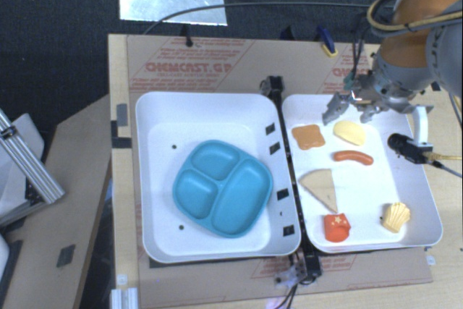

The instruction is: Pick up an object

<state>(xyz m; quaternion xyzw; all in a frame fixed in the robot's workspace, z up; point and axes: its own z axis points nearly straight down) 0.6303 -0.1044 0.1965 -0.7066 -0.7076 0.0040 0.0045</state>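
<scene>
Nearest us we count one red piece [336, 226], one ridged yellow piece [395, 216], one pale wedge [321, 189], then one sausage [353, 157], one orange slice [308, 136], one yellow piece [350, 132]. One blue tray [222, 187] fills the left bin [163, 112]. Above, our end effector [352, 111] hangs spread, gripping nothing.

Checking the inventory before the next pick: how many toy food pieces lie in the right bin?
6: brown toast and yellow piece at the far end, sausage mid-bin, beige wedge, red piece and ridged yellow piece nearest.
</scene>
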